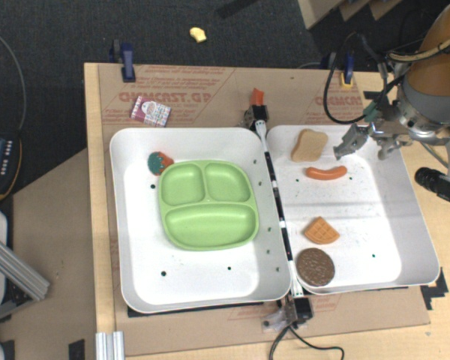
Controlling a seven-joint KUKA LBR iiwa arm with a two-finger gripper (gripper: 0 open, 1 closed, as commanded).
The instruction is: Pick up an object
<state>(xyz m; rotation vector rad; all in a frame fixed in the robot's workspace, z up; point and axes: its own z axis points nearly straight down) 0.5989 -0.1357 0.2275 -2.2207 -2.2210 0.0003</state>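
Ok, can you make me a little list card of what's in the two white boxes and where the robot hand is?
left bin: green divided plate in the middle, small red and green toy by its upper left corner
right bin: bread slice, sausage, waffle, brown round cookie
gripper: over the right bin's upper part, beside the bread slice and sausage
held: nothing seen between its fingers
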